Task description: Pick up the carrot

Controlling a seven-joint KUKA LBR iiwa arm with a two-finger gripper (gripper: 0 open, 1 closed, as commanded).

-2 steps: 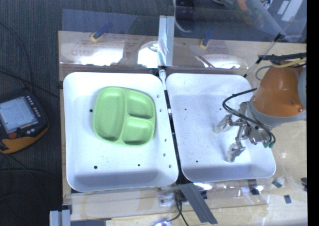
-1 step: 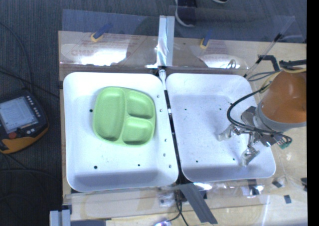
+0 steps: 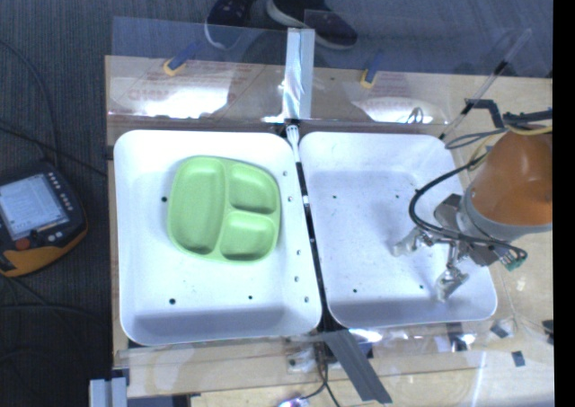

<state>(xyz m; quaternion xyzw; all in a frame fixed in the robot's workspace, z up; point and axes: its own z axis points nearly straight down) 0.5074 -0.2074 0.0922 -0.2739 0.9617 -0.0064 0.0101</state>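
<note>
My gripper hangs low over the right part of the right white bin, below the arm's orange band. Its two metal fingers are spread apart, open, and I see nothing between them. One fingertip points left towards the bin's middle and the other points towards the bin's front wall. The bin floor around the fingers is bare white.
A green three-compartment plate lies in the left bin. A black cable loops beside the wrist. A person's shoes stand behind the bench, and a teach pendant lies on the floor at the left.
</note>
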